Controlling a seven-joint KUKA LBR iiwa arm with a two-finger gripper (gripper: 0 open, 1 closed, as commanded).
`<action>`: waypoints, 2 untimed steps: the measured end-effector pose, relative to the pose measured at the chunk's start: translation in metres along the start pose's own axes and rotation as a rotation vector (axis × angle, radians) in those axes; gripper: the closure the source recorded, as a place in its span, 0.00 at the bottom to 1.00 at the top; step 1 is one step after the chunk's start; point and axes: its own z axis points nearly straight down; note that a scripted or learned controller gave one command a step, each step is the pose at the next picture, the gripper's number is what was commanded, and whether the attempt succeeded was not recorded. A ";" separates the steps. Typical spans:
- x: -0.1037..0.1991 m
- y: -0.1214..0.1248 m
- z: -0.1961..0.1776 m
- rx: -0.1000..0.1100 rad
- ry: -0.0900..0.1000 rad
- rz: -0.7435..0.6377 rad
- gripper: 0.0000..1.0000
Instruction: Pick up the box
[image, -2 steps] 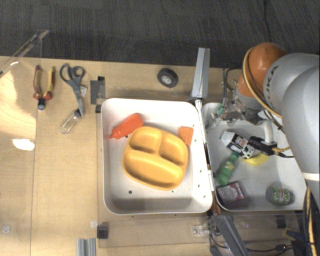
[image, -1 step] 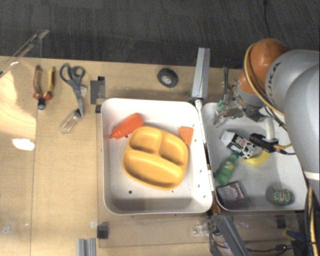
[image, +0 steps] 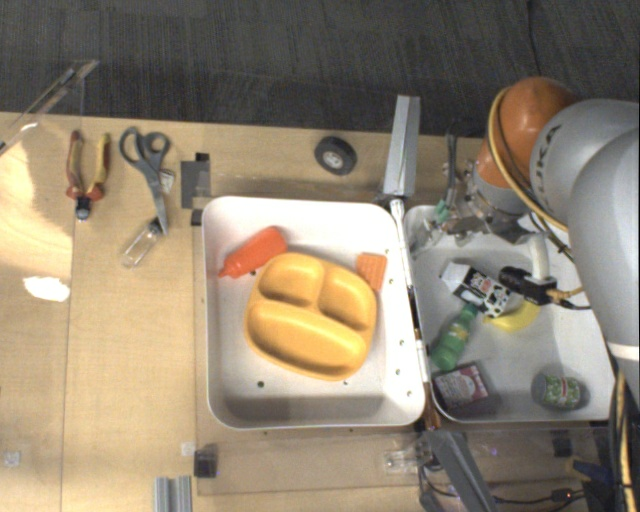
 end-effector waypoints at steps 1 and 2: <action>-0.051 -0.094 0.011 0.003 0.003 -0.146 0.00; 0.005 -0.073 0.011 0.000 0.005 0.058 0.00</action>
